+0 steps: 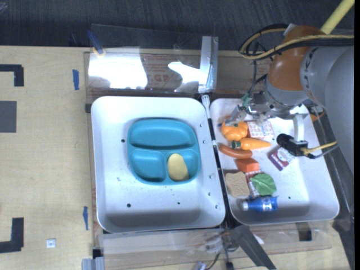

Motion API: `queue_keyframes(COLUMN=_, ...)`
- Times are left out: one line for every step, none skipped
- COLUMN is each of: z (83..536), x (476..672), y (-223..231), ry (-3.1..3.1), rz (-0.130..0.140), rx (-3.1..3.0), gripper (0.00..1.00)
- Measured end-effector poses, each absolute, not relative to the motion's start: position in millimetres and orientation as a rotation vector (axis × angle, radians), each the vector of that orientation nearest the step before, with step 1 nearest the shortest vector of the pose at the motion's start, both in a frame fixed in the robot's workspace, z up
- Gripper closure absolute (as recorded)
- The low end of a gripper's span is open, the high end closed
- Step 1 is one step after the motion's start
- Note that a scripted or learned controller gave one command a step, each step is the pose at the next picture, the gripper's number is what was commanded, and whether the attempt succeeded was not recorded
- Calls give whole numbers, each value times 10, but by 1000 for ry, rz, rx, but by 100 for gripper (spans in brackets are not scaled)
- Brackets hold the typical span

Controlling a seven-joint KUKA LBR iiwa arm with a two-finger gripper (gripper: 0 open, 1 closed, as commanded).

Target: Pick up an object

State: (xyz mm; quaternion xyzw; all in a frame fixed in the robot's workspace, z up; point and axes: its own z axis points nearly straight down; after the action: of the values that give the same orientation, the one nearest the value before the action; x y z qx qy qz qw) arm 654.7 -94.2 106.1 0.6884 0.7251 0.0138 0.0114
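My gripper (248, 109) hangs over the back left part of the right bin (323, 198), just above an orange bell pepper (234, 131). Beside the pepper lie a carrot (254, 144), a thin red pepper (233, 151) and a white and pink packet (261, 130). Toward the front of this bin are a slice of bread (237, 184), a green leafy piece (262, 183) and a blue can (261, 205) on its side. A small purple item (278, 158) lies further right. No object shows in the gripper's grasp.
The left bin (107, 196) holds a blue divided tray (152, 145) with a yellow oval piece (178, 166) in its front right compartment. A black part (288, 143) with a yellow cable hangs off the arm over the right bin. A metal divider (207, 66) stands behind the bins.
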Motion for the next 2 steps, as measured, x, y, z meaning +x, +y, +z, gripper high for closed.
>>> queue_keyframes(z=1069, x=6513, y=-950, ry=2284, rz=47, rx=2108, gripper=0)
queue_keyframes(z=1064, x=6479, y=-916, ry=2221, rz=50, rx=2176, gripper=0)
